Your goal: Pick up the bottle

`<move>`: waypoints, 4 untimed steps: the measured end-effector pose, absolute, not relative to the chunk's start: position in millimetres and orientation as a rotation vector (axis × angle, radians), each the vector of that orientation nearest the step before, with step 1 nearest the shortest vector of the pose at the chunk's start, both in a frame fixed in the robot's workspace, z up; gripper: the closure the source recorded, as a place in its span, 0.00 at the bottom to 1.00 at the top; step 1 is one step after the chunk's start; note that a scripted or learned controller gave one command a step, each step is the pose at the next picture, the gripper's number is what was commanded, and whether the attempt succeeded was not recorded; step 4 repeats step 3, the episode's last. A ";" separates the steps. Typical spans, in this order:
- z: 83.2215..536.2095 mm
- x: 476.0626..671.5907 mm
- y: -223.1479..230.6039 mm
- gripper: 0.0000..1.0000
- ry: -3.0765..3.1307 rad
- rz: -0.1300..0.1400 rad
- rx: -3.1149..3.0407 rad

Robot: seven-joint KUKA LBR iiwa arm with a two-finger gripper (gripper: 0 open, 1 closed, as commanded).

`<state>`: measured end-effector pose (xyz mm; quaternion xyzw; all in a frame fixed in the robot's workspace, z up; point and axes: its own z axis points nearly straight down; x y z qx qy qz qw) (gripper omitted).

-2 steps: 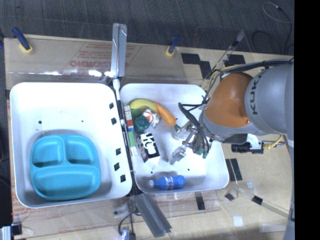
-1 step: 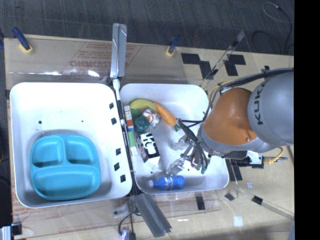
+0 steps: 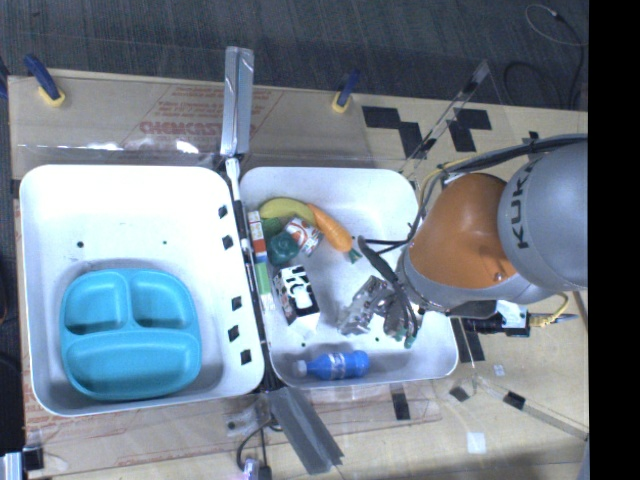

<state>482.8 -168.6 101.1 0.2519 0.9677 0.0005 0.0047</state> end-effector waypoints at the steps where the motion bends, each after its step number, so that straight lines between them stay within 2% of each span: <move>1: 102.5 484.5 -169.1 0.00 3.026 0.001 0.788; 2: 109.1 484.4 -168.5 1.00 3.033 0.002 0.784; 3: 109.1 484.4 -168.5 0.00 3.033 0.002 0.784; 4: 109.1 484.4 -168.5 0.00 3.033 0.002 0.784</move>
